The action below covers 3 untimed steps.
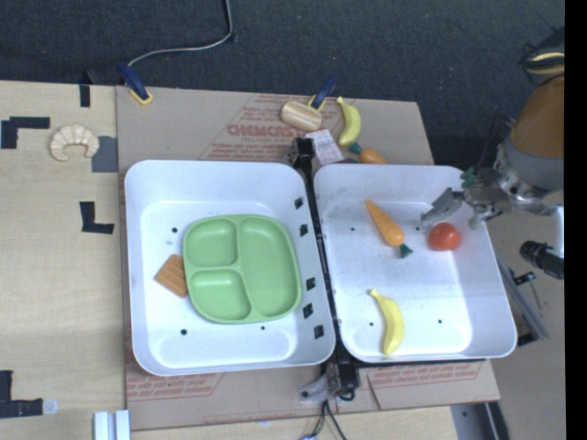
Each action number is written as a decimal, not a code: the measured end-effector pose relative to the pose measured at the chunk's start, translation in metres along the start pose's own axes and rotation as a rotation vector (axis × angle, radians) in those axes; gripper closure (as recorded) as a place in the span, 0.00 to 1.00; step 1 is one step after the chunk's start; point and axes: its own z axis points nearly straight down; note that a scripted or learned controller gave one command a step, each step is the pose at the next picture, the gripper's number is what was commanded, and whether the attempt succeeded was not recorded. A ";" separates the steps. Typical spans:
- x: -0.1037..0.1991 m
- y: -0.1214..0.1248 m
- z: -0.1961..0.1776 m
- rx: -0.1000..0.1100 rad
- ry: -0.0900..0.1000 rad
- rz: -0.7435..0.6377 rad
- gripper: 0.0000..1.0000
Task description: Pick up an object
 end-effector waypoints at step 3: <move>0.070 0.060 0.101 -0.006 -0.005 -0.002 1.00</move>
